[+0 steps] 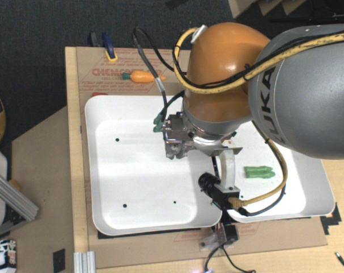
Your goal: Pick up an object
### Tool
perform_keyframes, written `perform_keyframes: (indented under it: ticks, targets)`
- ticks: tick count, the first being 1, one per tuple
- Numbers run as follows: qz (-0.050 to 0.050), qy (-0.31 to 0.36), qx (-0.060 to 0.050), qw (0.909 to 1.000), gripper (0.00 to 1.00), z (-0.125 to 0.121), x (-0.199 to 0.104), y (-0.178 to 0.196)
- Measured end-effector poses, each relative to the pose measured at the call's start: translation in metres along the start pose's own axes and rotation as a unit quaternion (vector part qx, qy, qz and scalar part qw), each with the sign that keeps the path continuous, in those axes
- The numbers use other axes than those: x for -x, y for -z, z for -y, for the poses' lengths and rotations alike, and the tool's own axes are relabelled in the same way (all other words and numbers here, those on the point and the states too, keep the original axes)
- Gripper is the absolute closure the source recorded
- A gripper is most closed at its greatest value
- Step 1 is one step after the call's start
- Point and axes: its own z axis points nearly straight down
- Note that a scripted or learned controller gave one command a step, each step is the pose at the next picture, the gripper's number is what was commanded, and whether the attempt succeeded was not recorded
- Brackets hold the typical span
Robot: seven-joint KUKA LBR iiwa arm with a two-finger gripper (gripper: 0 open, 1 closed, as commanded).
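My gripper (173,148) hangs over the left bin (103,152), near its upper right part; I see a dull metal block with grey hardware under my wrist, but I cannot tell how it is set, since my own bulk covers it from above. Just above it sits my glossy orange band (223,56), domed and smooth, and at three o'clock from that my matte grey arm (308,90) fills the upper right. One yellow-and-black braided cable (269,195) and thin black cables loop round the wrist.

The left bin is smooth white plastic, shallow, with rounded corners; three small dark dots mark its floor. At four o'clock from my gripper, in the right bin (308,203), lies one green object (258,172), small, flat and oblong with a bumpy edge, well apart from my gripper. That makes two bins, side by side.

Both rest on a brown cardboard sheet (81,73) with red print. At eleven o'clock from my gripper, on the cardboard beyond the bin rim, lies one small orange carrot-shaped object (140,77) with a green tip. Farther at eleven, a blue-and-yellow clamp (109,47) grips the cardboard's edge.
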Motion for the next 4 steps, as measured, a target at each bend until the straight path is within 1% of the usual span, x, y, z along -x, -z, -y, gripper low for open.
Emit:
perform_keyframes:
  ticks: [1,2,3,4]
  targets:
    - [-0.003,0.0,0.01,1.0,1.0,0.007,-0.029,0.062]
    - [-0.002,-0.006,0.014,0.9999,1.0,0.008,0.051,0.173]
    - [0.0,0.001,0.001,1.0,1.0,0.009,-0.011,0.085]
    - [-0.002,0.002,0.008,1.0,1.0,0.008,-0.069,0.112]
